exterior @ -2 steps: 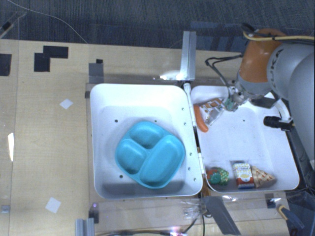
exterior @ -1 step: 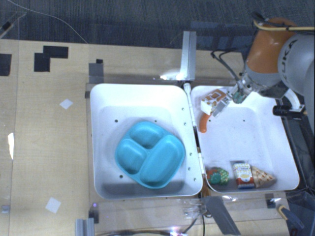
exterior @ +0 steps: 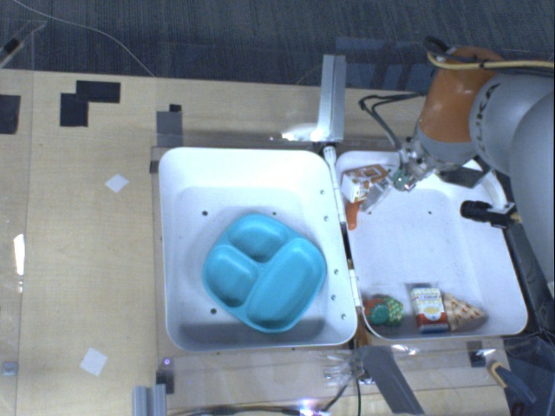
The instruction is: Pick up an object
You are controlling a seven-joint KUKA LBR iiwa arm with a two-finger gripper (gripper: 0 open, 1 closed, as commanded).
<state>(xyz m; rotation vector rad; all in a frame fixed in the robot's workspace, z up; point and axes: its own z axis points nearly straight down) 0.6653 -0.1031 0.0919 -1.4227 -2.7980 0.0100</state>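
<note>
My gripper [exterior: 392,184] is down in the far left corner of the right bin [exterior: 451,241], at the right edge of a brown and white packet [exterior: 364,179]. Whether it touches the packet is unclear. An orange piece [exterior: 351,212] lies just below the packet against the bin's left wall. Along the near edge of this bin lie a green and orange toy [exterior: 383,310], a small red and white carton [exterior: 427,307] and a tan wedge [exterior: 465,314].
The left bin [exterior: 186,232] holds a blue divided plate [exterior: 264,271]. A metal post [exterior: 330,98] stands behind the gap between the bins. The grey arm with its orange band [exterior: 451,102] and black cables fills the far right.
</note>
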